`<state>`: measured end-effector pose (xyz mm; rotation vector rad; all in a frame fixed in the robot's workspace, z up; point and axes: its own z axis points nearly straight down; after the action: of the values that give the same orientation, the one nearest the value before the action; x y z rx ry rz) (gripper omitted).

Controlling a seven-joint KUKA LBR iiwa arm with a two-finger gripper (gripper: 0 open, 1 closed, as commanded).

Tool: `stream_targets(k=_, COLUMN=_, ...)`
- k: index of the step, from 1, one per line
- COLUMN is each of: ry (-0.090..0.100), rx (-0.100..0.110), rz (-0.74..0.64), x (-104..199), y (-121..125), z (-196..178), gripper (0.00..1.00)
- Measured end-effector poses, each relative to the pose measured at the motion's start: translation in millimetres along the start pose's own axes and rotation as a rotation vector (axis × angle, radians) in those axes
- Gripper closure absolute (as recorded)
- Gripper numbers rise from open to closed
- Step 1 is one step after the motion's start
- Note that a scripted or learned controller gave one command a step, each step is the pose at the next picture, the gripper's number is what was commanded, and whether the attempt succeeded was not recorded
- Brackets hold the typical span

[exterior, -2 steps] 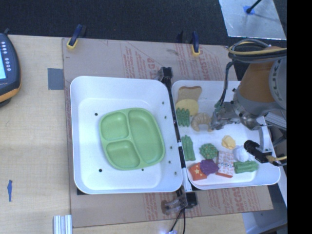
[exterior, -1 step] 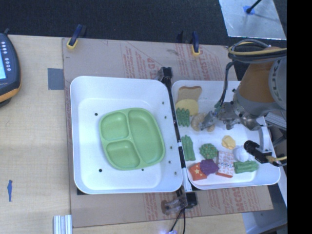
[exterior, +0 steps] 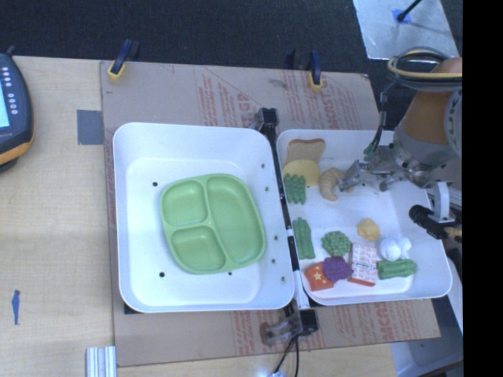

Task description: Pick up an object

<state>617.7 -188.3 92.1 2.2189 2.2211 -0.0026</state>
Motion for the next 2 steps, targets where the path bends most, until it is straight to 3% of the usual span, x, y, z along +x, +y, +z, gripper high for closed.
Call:
stream_targets(k=1, ry=0.004, rx=0.009, rz=-0.002, x=0, y=-62, z=1, gripper=0.0)
stream_targets(k=2, ry=0.002, rx=-0.01, rz=-0.008, x=51, y=-58, z=-124, gripper=0.0)
